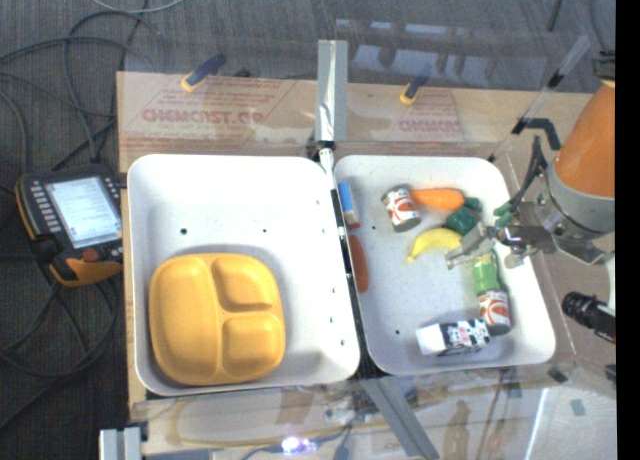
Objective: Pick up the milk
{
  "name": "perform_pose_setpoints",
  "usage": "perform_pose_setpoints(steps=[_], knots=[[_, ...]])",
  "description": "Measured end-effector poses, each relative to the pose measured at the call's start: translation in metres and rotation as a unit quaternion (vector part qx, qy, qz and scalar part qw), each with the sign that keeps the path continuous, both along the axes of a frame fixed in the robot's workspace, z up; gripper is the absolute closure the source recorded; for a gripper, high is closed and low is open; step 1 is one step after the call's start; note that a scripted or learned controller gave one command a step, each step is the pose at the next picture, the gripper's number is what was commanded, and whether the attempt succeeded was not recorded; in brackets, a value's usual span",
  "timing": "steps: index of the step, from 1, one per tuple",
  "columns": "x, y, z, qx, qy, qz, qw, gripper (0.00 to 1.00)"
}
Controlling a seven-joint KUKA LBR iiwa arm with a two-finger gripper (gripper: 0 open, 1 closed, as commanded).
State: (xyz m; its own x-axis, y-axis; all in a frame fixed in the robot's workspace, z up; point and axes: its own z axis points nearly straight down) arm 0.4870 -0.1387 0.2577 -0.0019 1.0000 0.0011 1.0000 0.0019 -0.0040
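Milk (456, 336): one carton, lying on its side near the front edge of the right bin (400, 343); white with black patches, its printing too small to read.
Cans: two, both red and white. One (401, 208) lies at the back of the bin beside the carrot (438, 198); the other (494, 311) touches the milk's right end. Labels are unreadable.
Other items in right bin: one banana (433, 243), one dark green block (463, 220), one pale green bottle (485, 275), one blue-and-white stick (347, 205) and one red-brown stick (359, 262) (both against the left wall).
Left bin (230, 183): one yellow divided tray (217, 317) with three compartments.
Writing: faded red print on the cardboard (215, 116) behind the bins, not clearly legible.
Gripper (478, 244): above the right bin near the banana and bottle, well apart from the milk; I cannot tell how far its fingers are spread or whether they hold anything.
Off the bench: one handheld pendant (72, 216) with a lit screen, at left.
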Motion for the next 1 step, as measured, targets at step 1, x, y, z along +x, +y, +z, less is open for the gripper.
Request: perform_pose_setpoints(steps=[1], knots=[[0.0605,0.0455,-0.1163,0.0005,0.000,0.071,0.9974,0.00]])
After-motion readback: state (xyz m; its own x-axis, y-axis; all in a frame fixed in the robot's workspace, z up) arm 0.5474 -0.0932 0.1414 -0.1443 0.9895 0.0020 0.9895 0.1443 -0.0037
